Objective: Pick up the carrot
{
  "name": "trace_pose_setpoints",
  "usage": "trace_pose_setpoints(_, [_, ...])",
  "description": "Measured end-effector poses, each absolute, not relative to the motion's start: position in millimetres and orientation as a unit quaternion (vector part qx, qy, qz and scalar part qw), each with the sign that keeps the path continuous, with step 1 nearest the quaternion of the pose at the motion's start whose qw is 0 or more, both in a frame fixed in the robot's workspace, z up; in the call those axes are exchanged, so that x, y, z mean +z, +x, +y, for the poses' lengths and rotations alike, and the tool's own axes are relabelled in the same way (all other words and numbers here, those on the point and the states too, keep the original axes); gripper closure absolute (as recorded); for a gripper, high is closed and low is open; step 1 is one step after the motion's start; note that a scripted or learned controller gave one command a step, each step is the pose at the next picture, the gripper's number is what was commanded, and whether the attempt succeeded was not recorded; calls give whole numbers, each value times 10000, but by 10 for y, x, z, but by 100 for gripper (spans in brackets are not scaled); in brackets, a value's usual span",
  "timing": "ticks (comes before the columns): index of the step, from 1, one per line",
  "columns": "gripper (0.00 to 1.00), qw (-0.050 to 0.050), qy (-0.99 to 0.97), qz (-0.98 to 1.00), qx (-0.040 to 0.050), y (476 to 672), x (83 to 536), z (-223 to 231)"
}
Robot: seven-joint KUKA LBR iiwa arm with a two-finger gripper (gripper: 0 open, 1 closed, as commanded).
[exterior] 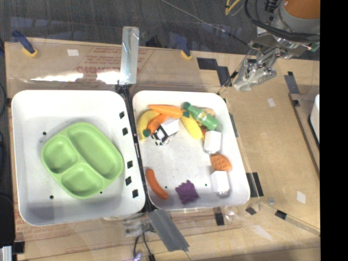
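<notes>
The carrot [166, 111] is a long orange piece lying at the back of the right bin [182, 159], between a banana [143, 124] and a green bottle [202, 117]. A shorter orange piece [155, 122] lies just in front of it. My gripper [249, 79] hangs above the bench outside the right bin's back right corner, well to the right of the carrot and higher than it. It is open with nothing between its fingers.
The right bin also holds a corn cob [190, 127], a white and black toy [165, 132], white blocks [212, 141], an orange sausage [156, 184] and purple grapes [186, 191]. A green divided plate [81, 159] lies in the left bin [24, 145].
</notes>
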State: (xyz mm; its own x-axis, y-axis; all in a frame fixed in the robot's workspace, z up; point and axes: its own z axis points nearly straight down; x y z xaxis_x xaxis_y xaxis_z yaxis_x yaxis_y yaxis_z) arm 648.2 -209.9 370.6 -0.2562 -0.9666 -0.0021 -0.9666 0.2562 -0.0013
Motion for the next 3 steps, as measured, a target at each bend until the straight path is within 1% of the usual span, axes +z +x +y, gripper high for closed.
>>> trace_pose_setpoints(1, [100, -3, -7845, 6202, 36, 6570, 2842, -2073])
trace_pose_setpoints(2, [100, 15, -8499, 5270, -3, 6579, 2995, -1961])
trace_pose_setpoints(3, [100, -1, -8926, 4509, 19, 6435, 2728, -1997])
